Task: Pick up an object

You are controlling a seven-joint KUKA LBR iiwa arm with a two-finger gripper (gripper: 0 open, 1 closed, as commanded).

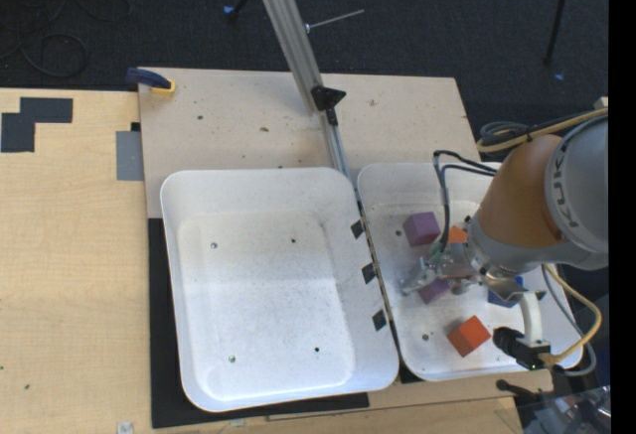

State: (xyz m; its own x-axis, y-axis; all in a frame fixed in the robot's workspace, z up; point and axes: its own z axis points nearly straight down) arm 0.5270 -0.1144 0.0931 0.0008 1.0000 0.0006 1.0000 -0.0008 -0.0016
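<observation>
Hand: the hand is lowered into the right bin; whether it is apart or together cannot be told.
Nearest object: a purple block is seen at the hand, at its 6 o'clock; contact is unclear.
Others: a second purple block at 12 o'clock, an orange block at 5 o'clock.
Progress: nothing is judged lifted yet; grasp and raise remain.
</observation>
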